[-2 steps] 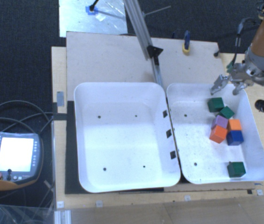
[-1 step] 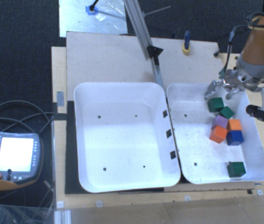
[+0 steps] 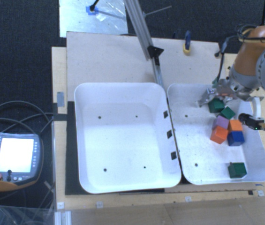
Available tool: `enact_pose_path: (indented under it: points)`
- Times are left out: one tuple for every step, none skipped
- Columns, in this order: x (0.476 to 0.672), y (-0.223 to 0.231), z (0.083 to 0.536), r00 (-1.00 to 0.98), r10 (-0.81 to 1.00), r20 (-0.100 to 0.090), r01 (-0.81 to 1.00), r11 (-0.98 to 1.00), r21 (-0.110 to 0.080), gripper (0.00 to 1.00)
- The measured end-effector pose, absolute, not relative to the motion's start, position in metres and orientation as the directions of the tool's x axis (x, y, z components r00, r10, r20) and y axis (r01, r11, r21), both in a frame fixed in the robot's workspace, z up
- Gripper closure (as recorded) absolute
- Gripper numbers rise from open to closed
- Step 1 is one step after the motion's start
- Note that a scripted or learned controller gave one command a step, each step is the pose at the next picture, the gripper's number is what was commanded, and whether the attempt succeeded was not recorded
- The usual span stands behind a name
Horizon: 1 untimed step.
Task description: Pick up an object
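**Right bin crowded at its far right, open elsewhere**

The left bin (image 3: 123, 139) offers bare floor from wall to wall. In the right bin (image 3: 198, 139), blocks cluster toward the right wall: a dark green block (image 3: 215, 106) at the gripper (image 3: 214, 97), a second green block (image 3: 227, 112), a purple block (image 3: 222, 122), two orange blocks (image 3: 219, 135) and a blue block (image 3: 236, 138), touching or just beside each other. A lone green block (image 3: 237, 170) sits near the near right corner. The right bin's left half is open. A slanted metal pole (image 3: 141, 27) crosses above the bench's far edge.
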<state>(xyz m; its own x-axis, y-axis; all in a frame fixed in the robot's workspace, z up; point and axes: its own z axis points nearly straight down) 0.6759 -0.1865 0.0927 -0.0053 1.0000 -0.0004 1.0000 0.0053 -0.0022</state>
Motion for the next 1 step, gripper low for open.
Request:
enact_pose_path:
  points:
    - [0.6782,-0.1869,0.1076,-0.009,1.000,-0.003,1.000,0.009,0.005,1.00]
